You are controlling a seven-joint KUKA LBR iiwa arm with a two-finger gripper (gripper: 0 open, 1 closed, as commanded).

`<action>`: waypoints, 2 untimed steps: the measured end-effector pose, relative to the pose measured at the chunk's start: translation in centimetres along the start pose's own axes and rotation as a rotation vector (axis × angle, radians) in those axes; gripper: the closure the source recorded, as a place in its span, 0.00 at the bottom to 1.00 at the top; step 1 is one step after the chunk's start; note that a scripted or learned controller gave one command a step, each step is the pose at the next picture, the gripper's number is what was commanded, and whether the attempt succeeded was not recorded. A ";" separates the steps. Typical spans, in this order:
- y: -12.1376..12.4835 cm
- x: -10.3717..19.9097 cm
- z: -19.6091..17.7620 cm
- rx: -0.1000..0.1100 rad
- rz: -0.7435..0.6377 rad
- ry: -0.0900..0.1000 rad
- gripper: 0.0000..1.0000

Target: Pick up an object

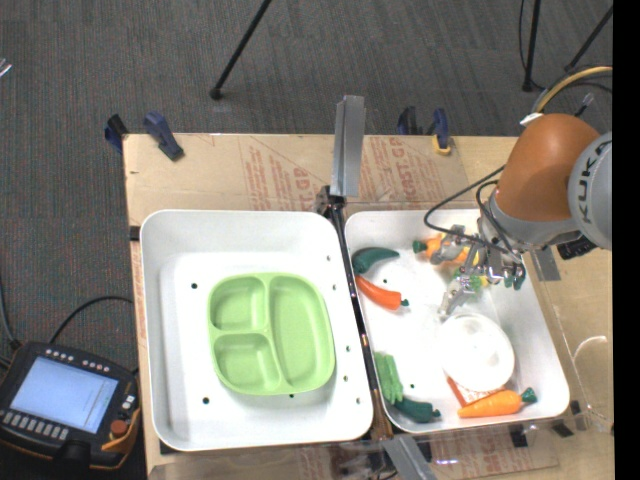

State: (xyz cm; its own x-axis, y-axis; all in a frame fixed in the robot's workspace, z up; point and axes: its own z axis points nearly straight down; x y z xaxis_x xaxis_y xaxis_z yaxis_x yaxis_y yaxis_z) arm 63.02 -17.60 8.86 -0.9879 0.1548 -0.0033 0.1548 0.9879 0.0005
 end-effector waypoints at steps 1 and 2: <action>0.2 -0.6 0.0 0.002 -0.021 0.011 0.00; 0.3 -0.6 0.0 0.001 -0.021 0.011 0.00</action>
State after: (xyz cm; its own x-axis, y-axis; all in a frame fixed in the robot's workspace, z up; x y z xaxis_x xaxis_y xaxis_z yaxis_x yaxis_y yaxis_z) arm 63.68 -17.43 8.87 -0.9910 0.1337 0.0074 0.1337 0.9910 -0.0008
